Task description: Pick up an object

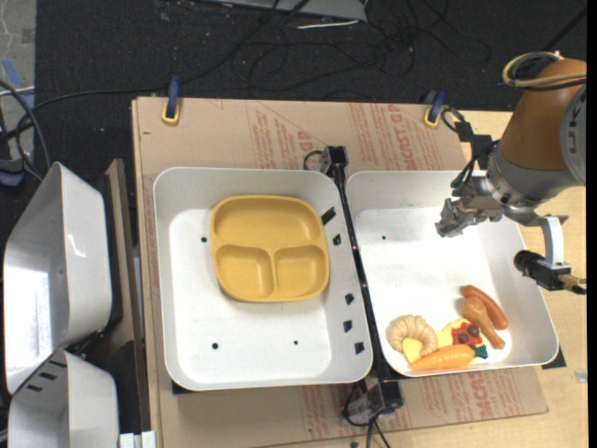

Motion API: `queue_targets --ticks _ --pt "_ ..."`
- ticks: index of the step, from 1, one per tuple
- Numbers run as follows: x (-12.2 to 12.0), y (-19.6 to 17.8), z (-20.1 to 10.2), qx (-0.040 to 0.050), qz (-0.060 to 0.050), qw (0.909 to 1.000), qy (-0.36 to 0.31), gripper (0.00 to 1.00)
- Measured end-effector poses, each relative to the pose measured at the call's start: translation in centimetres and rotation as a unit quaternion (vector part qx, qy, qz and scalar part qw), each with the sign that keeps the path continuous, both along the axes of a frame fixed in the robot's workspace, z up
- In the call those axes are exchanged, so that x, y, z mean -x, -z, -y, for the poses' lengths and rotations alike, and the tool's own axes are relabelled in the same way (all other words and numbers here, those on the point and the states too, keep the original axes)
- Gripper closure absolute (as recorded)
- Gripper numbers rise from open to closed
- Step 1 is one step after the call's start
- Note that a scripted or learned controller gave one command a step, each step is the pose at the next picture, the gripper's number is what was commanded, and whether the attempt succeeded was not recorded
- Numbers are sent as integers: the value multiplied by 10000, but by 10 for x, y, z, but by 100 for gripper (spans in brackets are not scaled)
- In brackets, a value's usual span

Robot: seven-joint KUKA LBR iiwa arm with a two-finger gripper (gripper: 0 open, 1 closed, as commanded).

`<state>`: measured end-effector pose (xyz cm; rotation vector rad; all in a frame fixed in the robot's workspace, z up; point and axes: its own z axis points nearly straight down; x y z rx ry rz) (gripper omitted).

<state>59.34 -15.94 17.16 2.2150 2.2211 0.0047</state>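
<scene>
My gripper point(454, 220) hangs over the far part of the right bin point(410, 259), with nothing seen between its fingers. Toy food lies in a cluster at the near right corner of that bin: a red sausage point(485, 308), a brown sausage point(482, 323), a croissant point(411, 329), an orange carrot point(443, 358), and small yellow and green pieces point(464, 335). The gripper is well behind this cluster and not touching any of it. A yellow divided plate point(270, 247) lies in the left bin point(187, 343).
The two white bins sit side by side on a cardboard sheet point(252, 124) held by yellow clamps point(171, 110). Extra white bins point(51, 269) are stacked at the left. Cables run across the dark floor behind.
</scene>
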Motion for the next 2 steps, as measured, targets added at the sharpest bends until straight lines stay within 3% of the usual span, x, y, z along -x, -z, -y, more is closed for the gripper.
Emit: queue_targets --ticks 1,2 --pt "-10 -56 5 5 6 10000 -1 100" --pt "-11 -80 5 1 -8 10000 0 100"
